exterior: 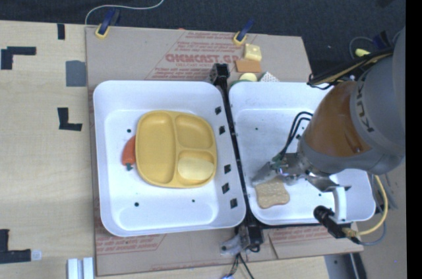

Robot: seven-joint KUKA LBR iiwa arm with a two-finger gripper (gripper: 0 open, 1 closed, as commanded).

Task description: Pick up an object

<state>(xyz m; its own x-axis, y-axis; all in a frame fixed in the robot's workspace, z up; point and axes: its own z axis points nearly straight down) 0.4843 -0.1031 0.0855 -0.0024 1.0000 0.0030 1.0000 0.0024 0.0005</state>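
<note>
A tan toast-shaped piece (271, 194) lies near the front left of the right bin (264, 116). My gripper (273, 172) hangs just above and behind the toast, low in that bin. The grey arm with its orange band (336, 129) covers the bin's right half. In the left bin (112, 113) sits a yellow divided plate (175, 147) holding a pale yellow piece (196, 167). A red-orange object (128, 151) peeks out from under the plate's left edge.
Small blocks, tan (249, 64) and yellow (252, 51), and a pale round piece (247, 78) rest on the cardboard behind the bins. A black divider strip (227, 139) runs between the bins. Cables trail at the front right (369, 225).
</note>
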